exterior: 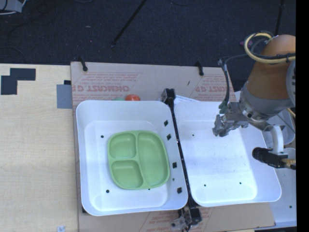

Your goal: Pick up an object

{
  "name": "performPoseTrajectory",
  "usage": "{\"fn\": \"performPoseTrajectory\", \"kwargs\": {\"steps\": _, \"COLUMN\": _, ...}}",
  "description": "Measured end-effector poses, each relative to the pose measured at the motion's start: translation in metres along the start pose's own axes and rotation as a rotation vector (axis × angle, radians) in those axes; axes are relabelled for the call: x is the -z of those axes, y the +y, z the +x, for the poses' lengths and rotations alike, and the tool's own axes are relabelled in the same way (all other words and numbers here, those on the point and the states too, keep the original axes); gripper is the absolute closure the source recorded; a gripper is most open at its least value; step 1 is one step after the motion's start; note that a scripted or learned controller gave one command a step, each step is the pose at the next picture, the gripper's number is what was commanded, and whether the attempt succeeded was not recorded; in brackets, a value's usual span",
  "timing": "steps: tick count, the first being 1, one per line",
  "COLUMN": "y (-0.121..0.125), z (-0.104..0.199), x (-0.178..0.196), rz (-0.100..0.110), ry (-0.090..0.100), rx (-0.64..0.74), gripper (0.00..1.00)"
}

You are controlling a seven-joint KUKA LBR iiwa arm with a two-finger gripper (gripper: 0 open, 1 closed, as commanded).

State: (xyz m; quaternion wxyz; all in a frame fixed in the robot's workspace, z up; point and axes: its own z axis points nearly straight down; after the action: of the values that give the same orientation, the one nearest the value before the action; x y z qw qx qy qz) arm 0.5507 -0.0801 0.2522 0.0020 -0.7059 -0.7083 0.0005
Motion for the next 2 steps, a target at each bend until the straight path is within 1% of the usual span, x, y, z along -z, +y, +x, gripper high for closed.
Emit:
{"fn": "performPoseTrajectory", "kwargs": {"steps": 1, "y": 0.004, "z": 0.057, "x": -0.013, "rz": 0.001, "ry": 0.000, "rx": 0.001, "gripper": 1.00}}
{"fn": "performPoseTrajectory", "kwargs": {"steps": 2, "y": 0.005, "z": 0.106, "x": -0.011, "rz": 0.000, "ry": 0.000, "rx": 0.002, "gripper": 1.00}}
